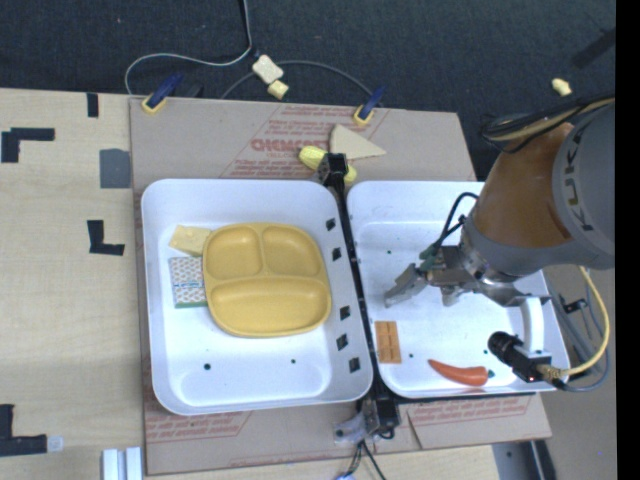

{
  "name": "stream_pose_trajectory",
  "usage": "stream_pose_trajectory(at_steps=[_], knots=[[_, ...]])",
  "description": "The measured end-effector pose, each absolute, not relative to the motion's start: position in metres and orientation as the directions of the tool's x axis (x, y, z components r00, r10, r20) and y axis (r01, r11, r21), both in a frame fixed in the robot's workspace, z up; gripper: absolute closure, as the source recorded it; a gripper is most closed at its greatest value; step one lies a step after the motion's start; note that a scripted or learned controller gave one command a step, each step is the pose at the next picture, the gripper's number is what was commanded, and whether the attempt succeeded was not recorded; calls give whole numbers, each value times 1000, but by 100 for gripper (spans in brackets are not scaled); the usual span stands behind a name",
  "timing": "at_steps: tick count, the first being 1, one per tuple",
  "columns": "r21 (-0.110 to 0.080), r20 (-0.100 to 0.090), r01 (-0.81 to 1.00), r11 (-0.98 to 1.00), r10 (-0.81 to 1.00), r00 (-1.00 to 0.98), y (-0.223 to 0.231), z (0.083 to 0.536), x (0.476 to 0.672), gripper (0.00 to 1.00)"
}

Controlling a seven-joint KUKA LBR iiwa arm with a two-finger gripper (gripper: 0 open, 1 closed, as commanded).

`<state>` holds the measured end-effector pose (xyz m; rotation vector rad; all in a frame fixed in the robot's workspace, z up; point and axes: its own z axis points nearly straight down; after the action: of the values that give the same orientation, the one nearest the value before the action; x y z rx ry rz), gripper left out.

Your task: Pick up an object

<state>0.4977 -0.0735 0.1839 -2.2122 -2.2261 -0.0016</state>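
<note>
My gripper (405, 286) hangs low over the middle of the right bin (400, 208), fingers pointing left, with the grey arm and its orange band behind it at the right. A small orange card (387, 343) lies on the bin floor just below the gripper. A red chili pepper (459, 372) rests near the bin's front edge. In the left bin (160, 268) sits a yellow divided plate (267, 278), with a pale yellow piece (188, 238) and a patterned sponge-like block (186, 280) at its left side.
A black divider (347, 268) runs between the two bins. Behind them on the cardboard lie a yellow clip (313, 155) and a tan wedge (355, 144). Cables trail across the back and under the front edge.
</note>
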Motion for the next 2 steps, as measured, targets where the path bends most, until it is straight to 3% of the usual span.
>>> stream_pose_trajectory(at_steps=[1, 2], knots=[[0, -2, 1000, -1, 1000, 1, -128, 150, 560, 0], [5, 2, 1000, 9, 1000, -9, -53, 186, 617, 0]])
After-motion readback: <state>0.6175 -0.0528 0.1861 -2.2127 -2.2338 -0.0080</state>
